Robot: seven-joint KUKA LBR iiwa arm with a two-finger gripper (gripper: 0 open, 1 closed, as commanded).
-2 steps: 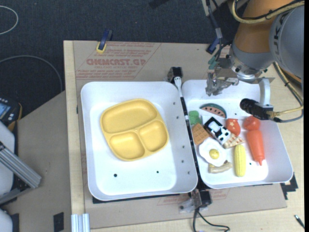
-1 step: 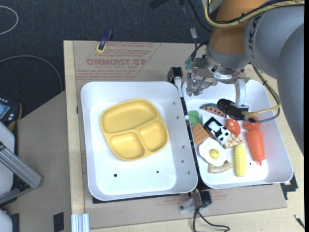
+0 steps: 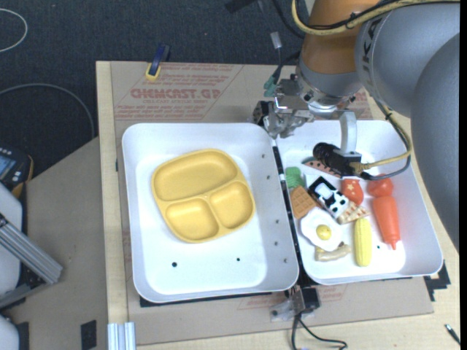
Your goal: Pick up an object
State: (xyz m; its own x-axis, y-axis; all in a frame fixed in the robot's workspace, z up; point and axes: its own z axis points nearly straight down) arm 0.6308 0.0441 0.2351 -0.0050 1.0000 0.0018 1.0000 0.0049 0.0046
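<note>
My gripper [image 3: 280, 122] hangs over the far end of the wall between the two bins, at the right bin's [image 3: 419, 250] back left corner. Toy food lies in that bin, nearer the camera than the gripper: a green piece [image 3: 293, 176], a brown cracker [image 3: 300, 200], a black-and-white toy [image 3: 330, 197], a red tomato [image 3: 352, 189], an orange carrot [image 3: 387, 216], a yellow corn cob [image 3: 362, 241], a fried egg [image 3: 322, 232] and a tan piece [image 3: 332, 253]. I see nothing held in the gripper.
A yellow divided plate [image 3: 201, 194] lies in the left bin [image 3: 146, 268]. The grey arm [image 3: 416, 42] covers the upper right, above the right bin's back edge. A blue-and-yellow tool [image 3: 156, 63] rests on the cardboard behind the bins.
</note>
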